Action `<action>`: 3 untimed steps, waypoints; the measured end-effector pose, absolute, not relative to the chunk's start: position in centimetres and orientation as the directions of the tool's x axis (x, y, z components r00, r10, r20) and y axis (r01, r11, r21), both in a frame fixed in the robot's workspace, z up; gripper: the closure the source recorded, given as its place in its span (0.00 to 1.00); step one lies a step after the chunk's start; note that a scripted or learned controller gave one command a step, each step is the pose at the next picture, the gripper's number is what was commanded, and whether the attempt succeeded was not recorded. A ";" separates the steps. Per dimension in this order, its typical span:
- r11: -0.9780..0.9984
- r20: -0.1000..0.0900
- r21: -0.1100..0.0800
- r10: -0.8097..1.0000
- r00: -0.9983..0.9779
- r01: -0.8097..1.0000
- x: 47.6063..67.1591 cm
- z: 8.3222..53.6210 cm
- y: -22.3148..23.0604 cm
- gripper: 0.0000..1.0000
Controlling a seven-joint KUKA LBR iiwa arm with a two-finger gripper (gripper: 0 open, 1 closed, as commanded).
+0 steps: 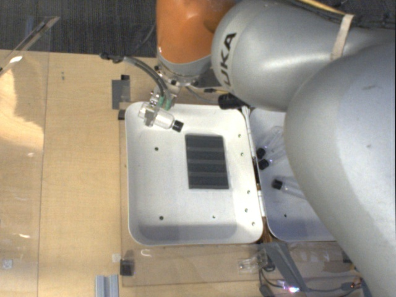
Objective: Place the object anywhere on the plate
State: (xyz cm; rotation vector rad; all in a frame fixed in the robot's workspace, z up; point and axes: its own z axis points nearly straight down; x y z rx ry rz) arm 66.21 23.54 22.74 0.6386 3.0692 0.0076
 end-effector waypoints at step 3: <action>0.800 -0.013 0.000 -0.600 -0.800 -0.600 67.0 30.8 23.6 1.00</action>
